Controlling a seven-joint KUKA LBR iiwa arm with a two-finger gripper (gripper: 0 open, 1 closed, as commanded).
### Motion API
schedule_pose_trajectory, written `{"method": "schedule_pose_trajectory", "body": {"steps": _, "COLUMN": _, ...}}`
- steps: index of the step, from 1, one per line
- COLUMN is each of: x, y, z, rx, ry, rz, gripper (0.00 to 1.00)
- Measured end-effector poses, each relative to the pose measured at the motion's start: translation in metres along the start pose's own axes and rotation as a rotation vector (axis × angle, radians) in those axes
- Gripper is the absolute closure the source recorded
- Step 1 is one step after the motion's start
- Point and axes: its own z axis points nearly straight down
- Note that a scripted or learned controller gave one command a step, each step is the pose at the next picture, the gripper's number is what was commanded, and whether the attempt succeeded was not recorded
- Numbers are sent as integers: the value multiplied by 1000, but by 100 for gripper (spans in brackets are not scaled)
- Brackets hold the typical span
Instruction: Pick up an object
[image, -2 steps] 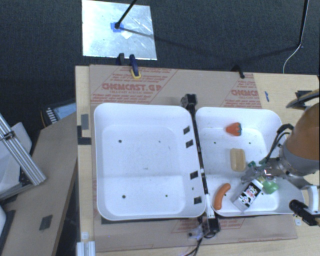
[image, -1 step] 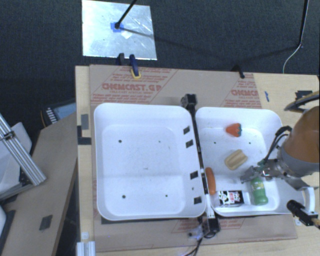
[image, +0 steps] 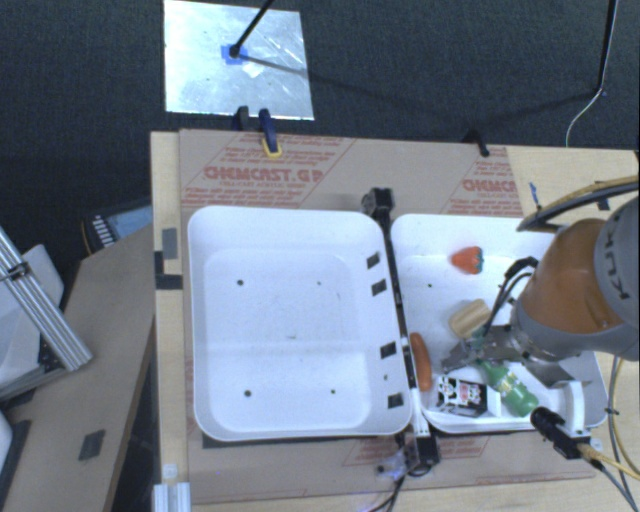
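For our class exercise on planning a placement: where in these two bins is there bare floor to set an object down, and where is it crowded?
The left bin offers bare floor wall to wall. In the right bin, a free patch lies along the far wall, left of the orange-red object. The near half is crowded: tan block, orange sausage-shaped item, black-and-white packet, green bottle and the gripper.

The gripper (image: 478, 348) is hanging low over the right bin (image: 425, 240). A tan block (image: 467, 318) is lying just above it, a green bottle (image: 512, 389) just below-right, an orange sausage (image: 421, 361) to its left, beside the bin's wall.
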Motion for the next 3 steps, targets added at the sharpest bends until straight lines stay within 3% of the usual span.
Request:
{"method": "schedule_pose_trajectory", "body": {"steps": 1, "x": -63, "y": 1, "z": -123, "rx": -14, "ry": -10, "rz": 9, "gripper": 0}}
{"method": "schedule_pose_trajectory", "body": {"steps": 2, "x": 23, "y": 0, "z": -54, "rx": 3, "ry": 3, "rz": -4, "gripper": 0}}
{"method": "schedule_pose_trajectory", "body": {"steps": 3, "x": -44, "y": 0, "z": -109, "rx": -6, "ry": -7, "rz": 10, "gripper": 0}}
